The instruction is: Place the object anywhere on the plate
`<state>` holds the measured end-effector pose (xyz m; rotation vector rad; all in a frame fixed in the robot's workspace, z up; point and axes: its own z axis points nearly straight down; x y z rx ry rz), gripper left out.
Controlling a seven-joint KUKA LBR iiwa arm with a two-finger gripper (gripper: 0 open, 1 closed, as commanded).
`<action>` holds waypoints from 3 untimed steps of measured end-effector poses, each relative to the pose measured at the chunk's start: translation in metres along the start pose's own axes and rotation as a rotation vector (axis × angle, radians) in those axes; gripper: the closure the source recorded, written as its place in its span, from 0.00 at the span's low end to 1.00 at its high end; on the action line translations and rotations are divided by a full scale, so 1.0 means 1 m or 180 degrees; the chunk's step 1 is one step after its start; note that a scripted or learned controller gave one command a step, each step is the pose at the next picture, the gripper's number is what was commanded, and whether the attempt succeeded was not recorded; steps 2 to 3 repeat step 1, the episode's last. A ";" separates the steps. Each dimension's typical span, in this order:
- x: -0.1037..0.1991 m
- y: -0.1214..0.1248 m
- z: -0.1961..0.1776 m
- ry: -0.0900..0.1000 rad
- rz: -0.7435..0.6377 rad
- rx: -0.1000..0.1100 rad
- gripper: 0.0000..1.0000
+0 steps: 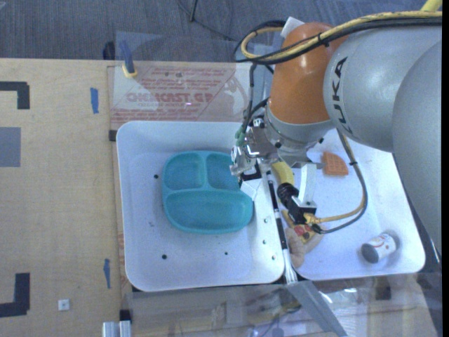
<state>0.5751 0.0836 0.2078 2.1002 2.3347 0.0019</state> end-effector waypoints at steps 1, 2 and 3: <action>-0.001 0.000 0.000 0.0000 0.0003 -0.0001 0.00; -0.001 0.000 0.000 0.0000 0.0003 -0.0001 0.00; -0.001 0.000 0.000 0.0000 0.0003 -0.0001 0.00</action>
